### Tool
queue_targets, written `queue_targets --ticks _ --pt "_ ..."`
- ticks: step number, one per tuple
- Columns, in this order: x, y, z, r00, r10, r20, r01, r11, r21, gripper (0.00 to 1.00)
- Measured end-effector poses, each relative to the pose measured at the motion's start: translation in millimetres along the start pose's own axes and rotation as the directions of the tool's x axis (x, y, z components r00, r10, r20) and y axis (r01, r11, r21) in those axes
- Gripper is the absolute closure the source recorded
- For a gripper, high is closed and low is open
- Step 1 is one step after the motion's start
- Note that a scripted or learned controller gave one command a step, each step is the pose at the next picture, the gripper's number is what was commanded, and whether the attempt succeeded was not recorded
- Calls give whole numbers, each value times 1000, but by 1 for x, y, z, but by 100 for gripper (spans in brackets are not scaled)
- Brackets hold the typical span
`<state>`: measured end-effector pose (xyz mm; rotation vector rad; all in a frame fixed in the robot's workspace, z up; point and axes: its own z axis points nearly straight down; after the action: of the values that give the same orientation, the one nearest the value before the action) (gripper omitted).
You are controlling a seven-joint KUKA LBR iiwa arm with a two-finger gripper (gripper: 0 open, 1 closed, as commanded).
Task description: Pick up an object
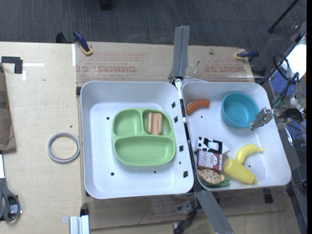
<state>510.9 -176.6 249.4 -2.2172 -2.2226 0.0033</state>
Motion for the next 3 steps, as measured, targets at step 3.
queue_targets --ticks 3 --pt "49 107 48 954 -301 2 301 954 -3 0"
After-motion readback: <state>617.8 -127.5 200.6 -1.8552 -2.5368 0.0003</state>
